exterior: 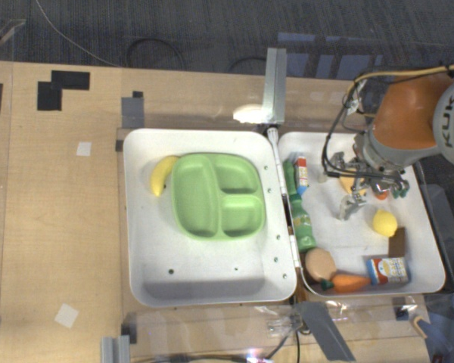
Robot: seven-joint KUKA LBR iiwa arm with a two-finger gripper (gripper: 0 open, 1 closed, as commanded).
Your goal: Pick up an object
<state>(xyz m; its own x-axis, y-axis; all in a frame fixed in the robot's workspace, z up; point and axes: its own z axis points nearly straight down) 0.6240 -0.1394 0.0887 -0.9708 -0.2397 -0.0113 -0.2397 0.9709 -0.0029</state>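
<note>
Yellow lemon [384,222] sits just beside my gripper [353,205] in the right bin [431,278], apart from the fingers, which hang parted and grasp nothing. Coming down off-centre could nudge the round fruit so it rolls toward the small can [386,271] or the bin wall.
</note>
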